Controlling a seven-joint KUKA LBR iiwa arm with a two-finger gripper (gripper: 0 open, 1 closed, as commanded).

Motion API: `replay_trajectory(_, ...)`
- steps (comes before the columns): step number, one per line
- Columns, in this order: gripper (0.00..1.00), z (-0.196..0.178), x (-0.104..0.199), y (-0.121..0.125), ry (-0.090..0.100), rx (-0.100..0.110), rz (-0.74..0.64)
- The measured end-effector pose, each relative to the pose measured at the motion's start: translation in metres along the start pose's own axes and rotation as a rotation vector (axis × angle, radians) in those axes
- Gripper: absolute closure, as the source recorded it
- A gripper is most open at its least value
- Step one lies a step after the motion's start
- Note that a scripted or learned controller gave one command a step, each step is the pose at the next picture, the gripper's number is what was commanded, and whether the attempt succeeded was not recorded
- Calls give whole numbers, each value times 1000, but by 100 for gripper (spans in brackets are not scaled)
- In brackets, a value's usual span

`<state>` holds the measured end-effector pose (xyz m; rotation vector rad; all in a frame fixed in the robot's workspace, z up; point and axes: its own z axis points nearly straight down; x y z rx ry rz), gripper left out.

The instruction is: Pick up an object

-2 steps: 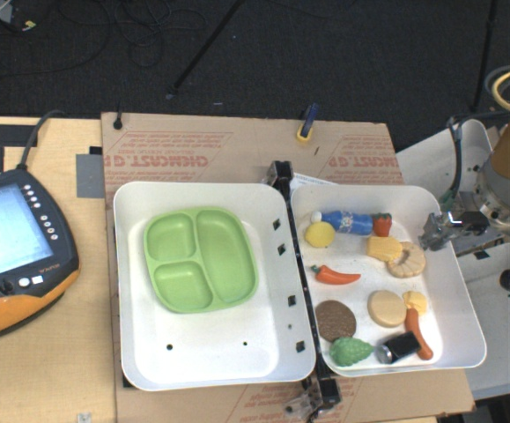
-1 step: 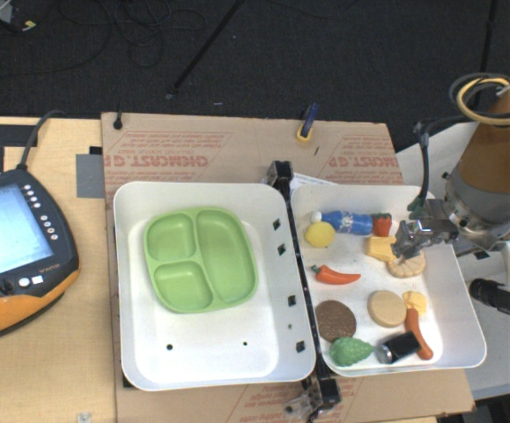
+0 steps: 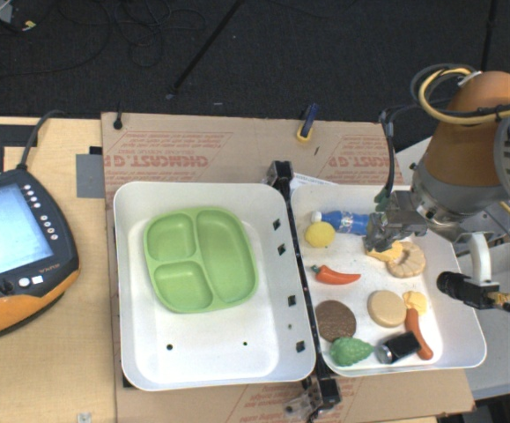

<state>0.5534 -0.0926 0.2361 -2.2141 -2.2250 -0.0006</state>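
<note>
Yellow toy piece (image 3: 389,254) lay in right bin (image 3: 470,342), touching the tan biscuit (image 3: 408,263) | gripper (image 3: 382,234) sat directly over its upper-left end, object just below and right | finger spread: cannot tell

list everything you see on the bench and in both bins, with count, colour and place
divided tray: 1, green, middle of the left bin
left bin: 1, white, bench centre
right bin: 1, white, beside the left bin
lemon: 1, yellow, right bin, far left
bottle: 1, blue and white, lying beside the lemon
chilli: 1, red-orange, right bin, left of centre
brown disc: 1, dark brown, near left
leafy green piece: 1, green, near left corner
tan disc: 1, beige, near centre
carrot: 1, orange, near right
black block: 1, black, beside the carrot
pale biscuit: 1, cream, under the tool
teach pendant: 1, grey and orange, bench left
clamp: 1, blue and yellow, far edge
arm: 1, grey with orange band, right
tool: 1, dark, over the right bin
</note>
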Motion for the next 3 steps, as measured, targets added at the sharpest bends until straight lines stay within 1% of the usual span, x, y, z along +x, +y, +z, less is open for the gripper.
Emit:
replay_trajectory(1, 100, 15, 54, -6, 1, 5, 1)
replay_trajectory(2, 100, 11, 73, 1, -1, 2, 3)
replay_trajectory(3, 100, 2, 61, -5, -2, 1, 5)
